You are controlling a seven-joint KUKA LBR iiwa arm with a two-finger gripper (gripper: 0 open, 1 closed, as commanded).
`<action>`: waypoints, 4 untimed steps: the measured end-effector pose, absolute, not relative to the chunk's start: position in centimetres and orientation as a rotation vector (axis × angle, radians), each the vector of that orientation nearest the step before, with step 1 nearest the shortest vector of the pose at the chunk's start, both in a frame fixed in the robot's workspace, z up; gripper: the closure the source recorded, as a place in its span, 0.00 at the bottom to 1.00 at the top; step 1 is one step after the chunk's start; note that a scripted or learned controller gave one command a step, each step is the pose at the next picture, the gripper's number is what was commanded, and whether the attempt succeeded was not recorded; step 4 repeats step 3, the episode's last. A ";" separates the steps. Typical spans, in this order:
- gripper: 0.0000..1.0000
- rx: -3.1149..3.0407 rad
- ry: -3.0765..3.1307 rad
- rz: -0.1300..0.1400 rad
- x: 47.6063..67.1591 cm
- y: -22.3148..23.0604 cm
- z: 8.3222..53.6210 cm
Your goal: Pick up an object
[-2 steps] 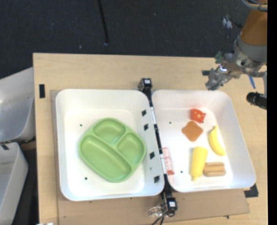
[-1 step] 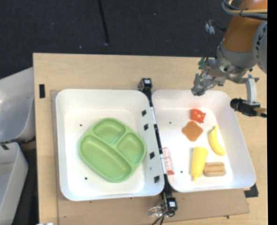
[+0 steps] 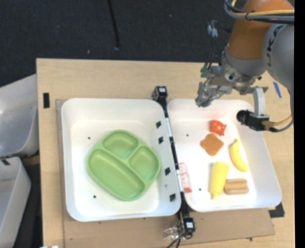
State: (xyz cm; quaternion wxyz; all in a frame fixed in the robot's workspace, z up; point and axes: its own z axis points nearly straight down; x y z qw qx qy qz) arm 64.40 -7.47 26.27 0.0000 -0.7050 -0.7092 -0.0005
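Nothing is picked yet: the gripper point(image 3: 207, 94), jaws seemingly narrow and empty though blurred, hovers above the right bin point(image 3: 194, 198)'s far rim, up from the red toy point(image 3: 217, 127), untouched inside.

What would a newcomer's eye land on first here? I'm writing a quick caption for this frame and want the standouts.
Probably the big green divided plate lying alone in the left bin. Next, the cluster of toy foods in the right bin: a red piece, a brown piece, a banana, a yellow corn cob and a hot dog. The gripper hangs over that bin's far edge.
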 end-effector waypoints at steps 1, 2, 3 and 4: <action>1.00 -2.213 -2.228 -0.001 63.3 -1.4 25.8; 1.00 -2.214 -2.229 -0.004 63.7 3.5 26.2; 1.00 -2.215 -2.227 0.000 62.3 8.3 25.2; 1.00 -2.215 -2.227 0.000 62.3 8.3 25.2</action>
